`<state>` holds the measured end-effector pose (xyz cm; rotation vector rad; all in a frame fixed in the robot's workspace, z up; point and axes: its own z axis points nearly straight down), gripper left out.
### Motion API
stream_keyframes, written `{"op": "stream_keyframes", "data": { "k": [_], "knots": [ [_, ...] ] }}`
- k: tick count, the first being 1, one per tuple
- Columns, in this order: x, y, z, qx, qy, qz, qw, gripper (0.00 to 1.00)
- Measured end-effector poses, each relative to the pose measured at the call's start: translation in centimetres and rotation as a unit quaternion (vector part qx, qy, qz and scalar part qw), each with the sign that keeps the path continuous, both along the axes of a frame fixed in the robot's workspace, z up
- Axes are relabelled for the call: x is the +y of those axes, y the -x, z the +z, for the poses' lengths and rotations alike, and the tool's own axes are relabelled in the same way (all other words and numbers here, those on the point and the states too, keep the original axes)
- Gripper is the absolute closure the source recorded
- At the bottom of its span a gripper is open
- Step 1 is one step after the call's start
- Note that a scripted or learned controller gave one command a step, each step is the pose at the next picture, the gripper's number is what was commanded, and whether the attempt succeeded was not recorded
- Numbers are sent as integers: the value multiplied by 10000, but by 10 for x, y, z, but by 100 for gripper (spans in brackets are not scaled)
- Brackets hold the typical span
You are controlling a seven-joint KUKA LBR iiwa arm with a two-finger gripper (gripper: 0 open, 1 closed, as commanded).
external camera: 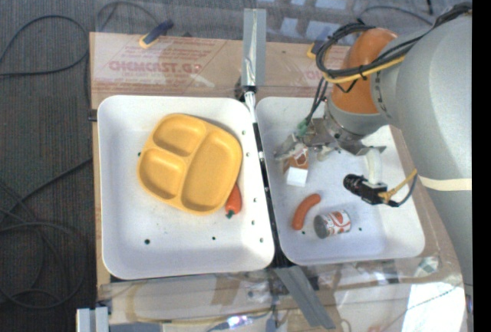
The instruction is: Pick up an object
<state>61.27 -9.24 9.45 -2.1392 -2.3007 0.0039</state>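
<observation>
We see the left bin (pixel 123 246) holding a yellow tray (pixel 190 162) with a red pepper (pixel 233 202) at its lower right edge. The right bin (pixel 399 242) holds a sausage (pixel 305 211), a can (pixel 332 223) and a white block (pixel 298 176). The gripper (pixel 301 148) is low at frame centre-right; whether it grasps anything we cannot tell. The cardboard (pixel 153 70) reads "CHEMCAST". Cables cross grey carpet (pixel 46 131).

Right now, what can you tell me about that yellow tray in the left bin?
The yellow tray is a divided plate that looks like smooth moulded plastic, with rounded corners and three compartments: two smaller ones and one larger. It lies flat and right side up, turned at an angle, in the upper middle of the left bin. Nothing lies in its compartments. A small red-orange pepper-like thing lies at its lower right edge, seemingly partly tucked under the rim.
</observation>
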Motion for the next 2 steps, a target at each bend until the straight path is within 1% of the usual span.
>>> {"op": "stream_keyframes", "data": {
  "k": [1,2],
  "knots": [
    [0,-1,11,-10,14,9,10000,100],
    [22,-21,89,3,8,-275,9996,100]
  ]
}}
